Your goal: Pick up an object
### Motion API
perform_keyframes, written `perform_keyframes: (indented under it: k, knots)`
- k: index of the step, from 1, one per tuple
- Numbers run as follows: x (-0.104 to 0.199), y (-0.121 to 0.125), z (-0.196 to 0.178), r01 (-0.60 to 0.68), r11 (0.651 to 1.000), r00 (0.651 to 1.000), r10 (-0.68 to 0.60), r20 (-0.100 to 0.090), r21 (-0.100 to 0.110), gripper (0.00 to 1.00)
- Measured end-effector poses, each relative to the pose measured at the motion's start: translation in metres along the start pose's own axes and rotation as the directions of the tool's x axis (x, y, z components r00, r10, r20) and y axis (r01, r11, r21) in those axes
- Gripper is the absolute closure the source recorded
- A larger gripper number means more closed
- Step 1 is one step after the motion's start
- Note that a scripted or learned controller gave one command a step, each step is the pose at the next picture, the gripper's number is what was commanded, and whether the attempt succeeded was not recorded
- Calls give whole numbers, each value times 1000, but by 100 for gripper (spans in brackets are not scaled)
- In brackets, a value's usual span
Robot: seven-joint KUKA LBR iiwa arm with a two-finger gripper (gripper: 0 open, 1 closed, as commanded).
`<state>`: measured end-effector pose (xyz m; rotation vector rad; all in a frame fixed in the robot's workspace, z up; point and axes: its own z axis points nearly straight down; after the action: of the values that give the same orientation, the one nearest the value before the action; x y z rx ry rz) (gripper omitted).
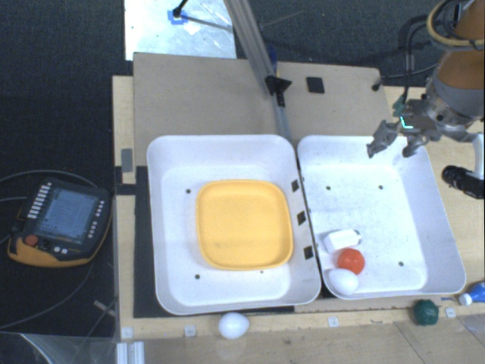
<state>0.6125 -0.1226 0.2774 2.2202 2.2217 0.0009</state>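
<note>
Nearest: white egg-shaped object (233, 325) on bench, outside left bin's near edge | Task items: orange ball (351, 260), white block (342, 240), white ball (343, 281) clustered in right bin (424, 226), near-left corner | Gripper (394, 143) above far-right rim, fingers spread, holding nothing | Left bin (170, 203): yellow plate (244, 223) | Green ball (425, 312) near-right; blue item (475, 294) cut off.

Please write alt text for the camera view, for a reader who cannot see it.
A grey robot arm's two-finger gripper, fingers spread and holding nothing, hovers over the right white bin's far edge. A small white block, orange ball and white egg-shaped object cluster in its near-left corner; the left white bin holds a yellow square plate.
</note>
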Motion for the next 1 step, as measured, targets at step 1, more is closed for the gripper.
perform_keyframes:
  k: [1]
  knots:
    - [0, 0, 0, 0, 1000, 1000, 0, 0, 0, 0]
